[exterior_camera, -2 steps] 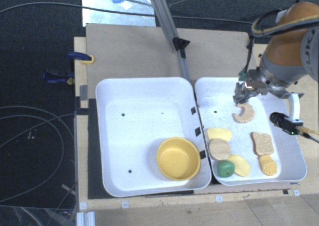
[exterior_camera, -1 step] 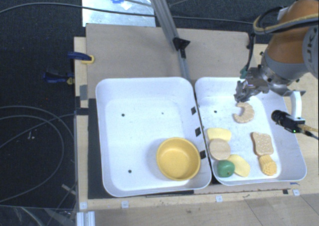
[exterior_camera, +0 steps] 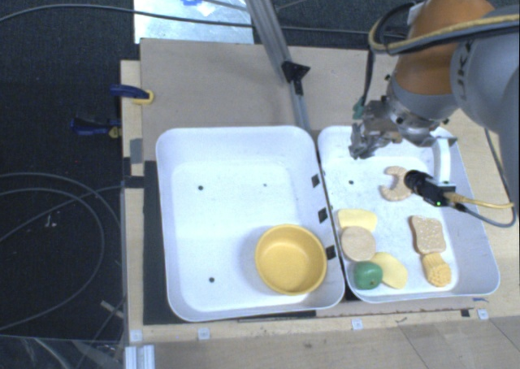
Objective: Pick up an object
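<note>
My gripper (exterior_camera: pixel 362 146) hangs over the far left part of the right bin (exterior_camera: pixel 486 276), above bare white floor. Nothing shows beneath it or in it. A tan crescent-shaped piece (exterior_camera: pixel 395 184) lies a little to its right and nearer the front. Closer to the front edge lie a pale yellow piece (exterior_camera: pixel 357 219), a tan round disc (exterior_camera: pixel 357 243), a green lump (exterior_camera: pixel 368 275), a yellow wedge (exterior_camera: pixel 394 271), a slice of bread (exterior_camera: pixel 427 234) and a golden waffle-like piece (exterior_camera: pixel 437 270).
The left bin (exterior_camera: pixel 219 188) holds a yellow bowl (exterior_camera: pixel 290 258) at its front right. A grey pole (exterior_camera: pixel 272 30) slants across the back of the bench. Blue and yellow clamps (exterior_camera: pixel 122 99) grip the bench's left edge. A black plug with cable (exterior_camera: pixel 429 188) hangs from the arm over the right bin.
</note>
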{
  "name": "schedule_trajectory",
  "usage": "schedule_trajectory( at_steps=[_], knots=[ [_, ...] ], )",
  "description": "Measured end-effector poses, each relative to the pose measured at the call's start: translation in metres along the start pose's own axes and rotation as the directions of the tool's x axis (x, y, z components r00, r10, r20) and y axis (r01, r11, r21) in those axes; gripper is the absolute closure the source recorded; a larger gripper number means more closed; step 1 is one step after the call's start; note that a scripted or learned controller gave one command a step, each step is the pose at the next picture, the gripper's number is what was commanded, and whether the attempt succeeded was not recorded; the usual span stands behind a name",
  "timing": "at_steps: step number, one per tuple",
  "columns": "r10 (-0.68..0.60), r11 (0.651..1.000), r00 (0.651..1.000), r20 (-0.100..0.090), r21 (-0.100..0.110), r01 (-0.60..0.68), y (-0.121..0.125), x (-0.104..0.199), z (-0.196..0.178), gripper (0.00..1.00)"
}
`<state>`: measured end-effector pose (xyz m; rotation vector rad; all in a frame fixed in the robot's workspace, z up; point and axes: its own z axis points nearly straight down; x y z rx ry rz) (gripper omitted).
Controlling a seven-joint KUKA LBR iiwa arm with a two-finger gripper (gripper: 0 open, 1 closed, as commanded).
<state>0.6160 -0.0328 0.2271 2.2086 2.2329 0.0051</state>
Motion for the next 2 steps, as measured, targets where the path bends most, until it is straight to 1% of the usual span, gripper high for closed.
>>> schedule_trajectory(
  at_steps=[1, 2],
  knots=[
    [0.001, 1.000, 1.000, 0.000, -0.001, -0.001, 0.014, 0.049, -0.011, 1.00],
    [0.000, 1.000, 1.000, -0.001, 0.001, 0.000, 0.013, 0.103, -0.014, 1.00]
  ],
)
